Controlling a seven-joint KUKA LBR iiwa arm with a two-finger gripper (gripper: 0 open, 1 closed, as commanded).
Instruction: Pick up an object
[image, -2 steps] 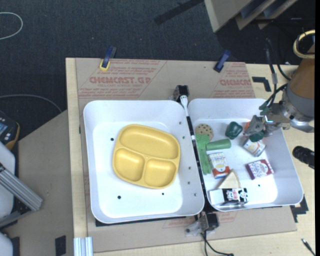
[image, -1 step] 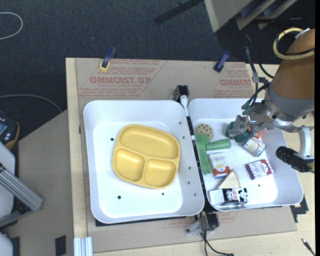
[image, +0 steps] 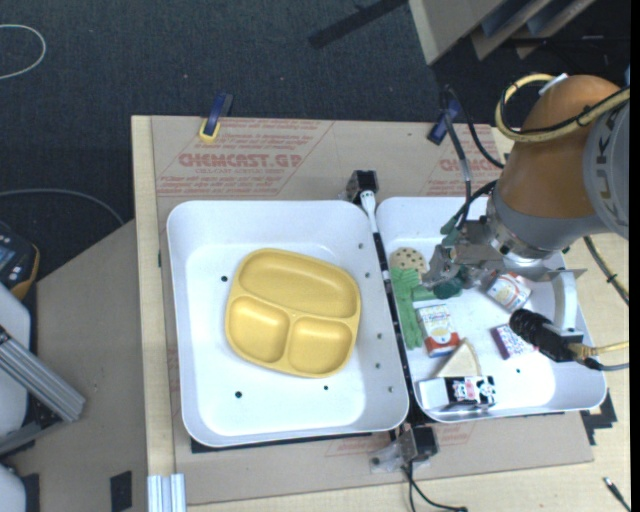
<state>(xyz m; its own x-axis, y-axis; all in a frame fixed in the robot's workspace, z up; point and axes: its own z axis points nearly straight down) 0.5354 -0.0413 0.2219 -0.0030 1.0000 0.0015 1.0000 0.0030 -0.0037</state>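
Observation:
My gripper (image: 443, 272) hangs low over the left half of the right bin (image: 400, 212), reaching in from the right. A small dark-green thing (image: 449, 289) lies right under its tip; whether it is gripped I cannot tell. A round speckled cookie (image: 404, 258) lies just left of the gripper, with a long green packet (image: 404, 297) below it. A red-and-white carton (image: 437, 329), a tan wedge (image: 459, 356) and a black-and-white box (image: 470, 390) lie toward the front. A white-and-red jar (image: 508, 291) and a purple bar (image: 507, 341) lie under the wrist.
The left bin (image: 190, 330) holds a yellow divided plate (image: 292, 311) in its middle. The two bins touch along a shared wall (image: 385, 300). Clamps sit at the back edge of the bench board (image: 240, 150).

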